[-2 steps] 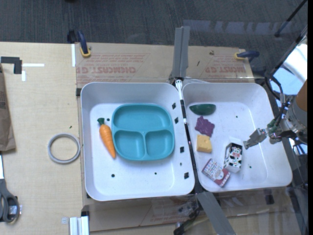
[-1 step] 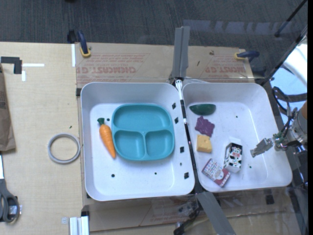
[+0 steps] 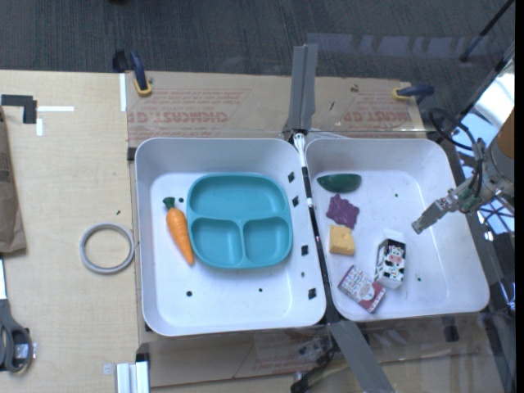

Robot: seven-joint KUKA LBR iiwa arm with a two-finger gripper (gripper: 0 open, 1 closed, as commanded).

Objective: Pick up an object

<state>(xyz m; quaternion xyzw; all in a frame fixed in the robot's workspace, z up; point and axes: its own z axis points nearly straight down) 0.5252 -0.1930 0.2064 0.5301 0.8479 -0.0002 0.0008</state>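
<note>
Hovering claw (image 3: 424, 222) nr small cow-print carton (image 3: 392, 263), black/white, upright in right bin (image 3: 458, 297)

teal tray (image 3: 240, 223), orange carrot (image 3: 179, 232), purple grapes (image 3: 342, 211), yellow cheese (image 3: 341, 241).

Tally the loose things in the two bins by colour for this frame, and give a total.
Teal: 1, divided tray in the left bin
Orange: 1, carrot beside the tray
Dark green: 1, flat piece in the right bin
Purple: 1, lumpy piece
Yellow: 1, cheese wedge
White and black: 1, small carton
Red and white: 1, packet
Total: 7
</note>
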